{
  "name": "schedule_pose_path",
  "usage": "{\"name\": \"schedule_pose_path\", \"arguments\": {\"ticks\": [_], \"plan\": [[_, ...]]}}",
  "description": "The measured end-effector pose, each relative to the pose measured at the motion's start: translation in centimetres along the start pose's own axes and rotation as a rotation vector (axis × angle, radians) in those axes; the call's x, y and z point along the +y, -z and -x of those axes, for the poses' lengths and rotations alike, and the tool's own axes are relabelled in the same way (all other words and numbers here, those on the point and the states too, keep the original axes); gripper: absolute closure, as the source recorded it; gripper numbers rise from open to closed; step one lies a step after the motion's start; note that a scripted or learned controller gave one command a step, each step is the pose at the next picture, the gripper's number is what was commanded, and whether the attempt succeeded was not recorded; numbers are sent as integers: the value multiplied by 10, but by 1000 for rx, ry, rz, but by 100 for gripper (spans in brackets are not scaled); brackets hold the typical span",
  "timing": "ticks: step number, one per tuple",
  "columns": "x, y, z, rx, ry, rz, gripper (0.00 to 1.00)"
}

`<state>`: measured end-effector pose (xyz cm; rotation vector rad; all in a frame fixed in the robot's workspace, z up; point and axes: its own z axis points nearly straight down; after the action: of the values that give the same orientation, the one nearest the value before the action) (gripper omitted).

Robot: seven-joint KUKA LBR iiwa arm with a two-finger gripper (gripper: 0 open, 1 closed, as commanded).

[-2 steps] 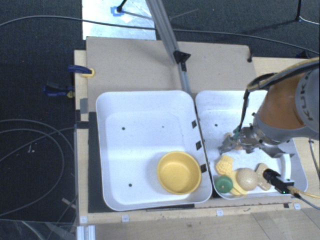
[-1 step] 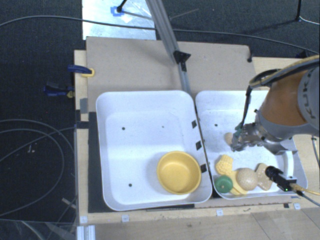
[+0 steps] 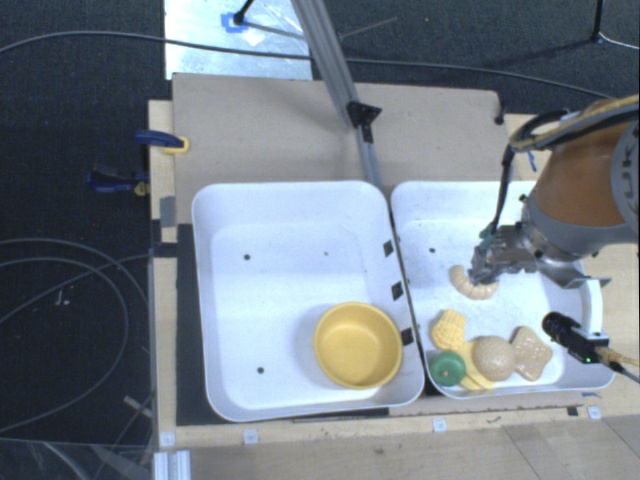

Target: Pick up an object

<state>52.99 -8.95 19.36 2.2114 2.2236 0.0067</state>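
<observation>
In the right bin, low over a pale curved piece near the middle. Claw right above that piece, seemingly touching its upper edge; spread or pressed together, cannot tell from this slant. Nothing visibly pinched yet. Best done by centring over the curve's thickest part, dropping straight down, closing across the narrow width, then lifting slowly. Worth avoiding a sideways nudge, likely to slide the piece along the slick floor. Well apart toward the near wall: corn, green top, round bun, waffle. In the left bin, 1 yellow bowl.
</observation>
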Motion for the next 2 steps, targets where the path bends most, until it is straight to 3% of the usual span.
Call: {"name": "schedule_pose_path", "arguments": {"ticks": [1,2], "plan": [[2,47,0,0,0,1,100],[32,56,-49,2,5,-2,100]]}}
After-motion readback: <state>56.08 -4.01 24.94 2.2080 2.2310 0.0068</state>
